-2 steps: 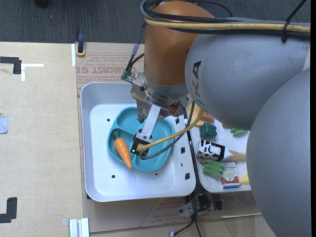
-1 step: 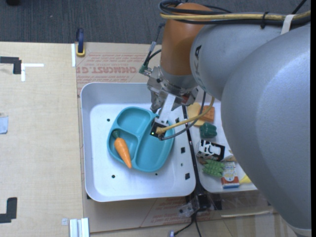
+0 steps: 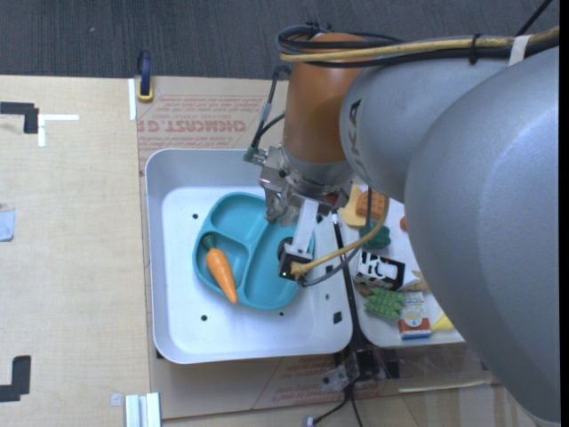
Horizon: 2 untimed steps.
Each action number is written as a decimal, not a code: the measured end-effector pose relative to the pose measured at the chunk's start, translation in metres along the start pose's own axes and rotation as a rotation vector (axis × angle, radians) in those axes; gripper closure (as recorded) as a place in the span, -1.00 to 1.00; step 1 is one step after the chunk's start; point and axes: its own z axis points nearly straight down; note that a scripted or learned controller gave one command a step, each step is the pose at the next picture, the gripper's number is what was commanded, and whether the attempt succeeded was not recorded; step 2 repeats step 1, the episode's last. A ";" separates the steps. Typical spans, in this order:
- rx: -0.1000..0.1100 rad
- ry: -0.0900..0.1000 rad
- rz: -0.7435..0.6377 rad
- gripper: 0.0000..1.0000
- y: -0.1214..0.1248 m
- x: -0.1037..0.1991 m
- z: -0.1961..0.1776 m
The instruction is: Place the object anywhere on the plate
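The carrot [image 3: 221, 274] lies on the teal plate [image 3: 260, 283], in its left compartment, its tip toward the plate's lower rim — so the placing looks done. The gripper [image 3: 277, 205] hangs over the plate's upper right edge, toward the back right corner of the left bin [image 3: 164, 238]. Whether it is released or clenched I cannot tell, since the wrist hides it. The risk lies in leaving: a low sideways move could catch the rim or divider and drag the plate, and the round carrot could roll over the shallow edge — a straight lift avoids that.
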 end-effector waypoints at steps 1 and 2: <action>0.000 0.000 0.000 -1.00 0.000 0.000 0.000; 0.000 0.000 0.000 -1.00 0.000 0.000 0.000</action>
